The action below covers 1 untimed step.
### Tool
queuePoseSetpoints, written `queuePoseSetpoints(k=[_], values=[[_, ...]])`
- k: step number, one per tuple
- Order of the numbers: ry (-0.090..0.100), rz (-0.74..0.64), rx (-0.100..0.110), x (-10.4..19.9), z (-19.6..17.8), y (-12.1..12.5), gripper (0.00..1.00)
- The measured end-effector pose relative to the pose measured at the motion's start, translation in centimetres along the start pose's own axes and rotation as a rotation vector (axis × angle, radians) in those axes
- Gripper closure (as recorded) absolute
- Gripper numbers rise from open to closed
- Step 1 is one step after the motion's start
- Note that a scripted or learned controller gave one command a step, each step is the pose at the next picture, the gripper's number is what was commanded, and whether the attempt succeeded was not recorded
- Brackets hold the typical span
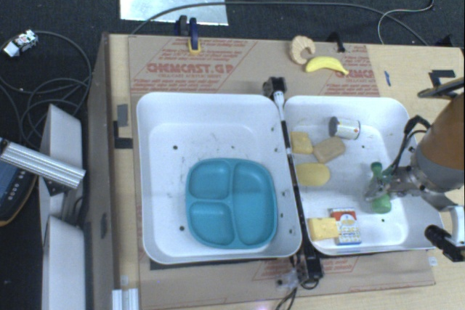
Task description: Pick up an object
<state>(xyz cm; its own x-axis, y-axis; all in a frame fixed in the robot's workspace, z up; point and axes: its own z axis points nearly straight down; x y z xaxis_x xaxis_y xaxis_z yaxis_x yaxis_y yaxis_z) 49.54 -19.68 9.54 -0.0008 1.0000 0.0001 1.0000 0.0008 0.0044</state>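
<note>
The right bin holds several small items. A green bottle-like object stands near its right side. My gripper is low in the bin, right at this green object and overlapping its middle. The grey arm with its orange band comes in from the right. Further left lie a small silver can on its side, two tan pieces, a yellow round piece, a yellow block and a red and white box.
In the left bin rests a blue divided plate. A banana and a tan ring-shaped item lie on the bench behind the bins. A dark divider runs between the bins.
</note>
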Motion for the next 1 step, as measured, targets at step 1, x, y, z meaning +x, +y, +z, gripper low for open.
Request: queuePoseSetpoints(k=[1], values=[[0.001, -0.003, 0.003, 6.62, -0.03, 2.23, 1.0]])
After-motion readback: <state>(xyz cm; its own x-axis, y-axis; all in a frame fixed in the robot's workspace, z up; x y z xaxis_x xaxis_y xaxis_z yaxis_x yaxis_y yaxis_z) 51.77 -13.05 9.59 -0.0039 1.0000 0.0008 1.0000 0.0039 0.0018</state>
